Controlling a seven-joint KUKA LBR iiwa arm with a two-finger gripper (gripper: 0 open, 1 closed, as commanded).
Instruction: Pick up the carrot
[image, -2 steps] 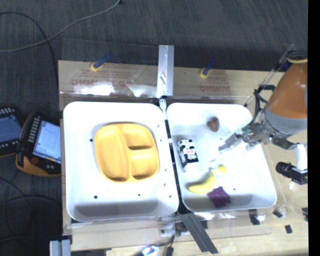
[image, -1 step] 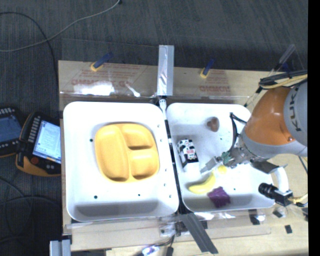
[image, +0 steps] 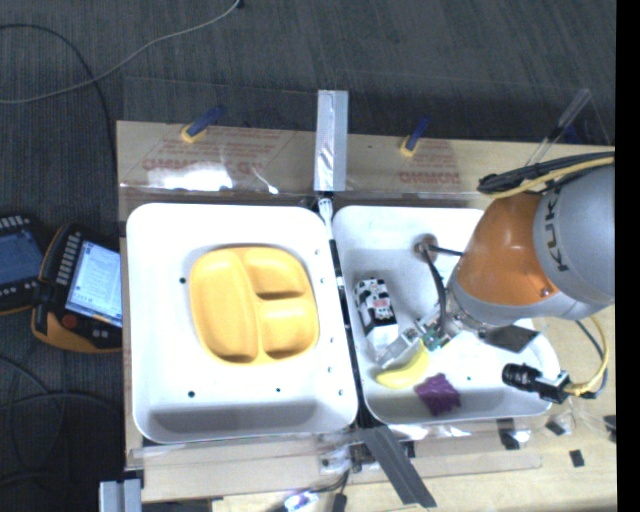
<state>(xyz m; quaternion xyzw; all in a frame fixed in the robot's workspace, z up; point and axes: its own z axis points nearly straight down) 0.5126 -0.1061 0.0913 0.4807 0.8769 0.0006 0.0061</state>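
i'm seeing the gripper hovering low in the right bin, lower centre-right of frame. it's sitting just above a yellow banana. i cannot tell its state.

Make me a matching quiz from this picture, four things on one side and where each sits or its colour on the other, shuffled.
Things:
1. tray
2. purple item
3. black-and-white box
4. hand

Descriptions:
A. right bin, near its front edge
B. yellow, with compartments, in the left bin
C. low over the right bin, just above a pale yellow item
D. right bin, close to the wall between the bins

Pairs: 1-B, 2-A, 3-D, 4-C
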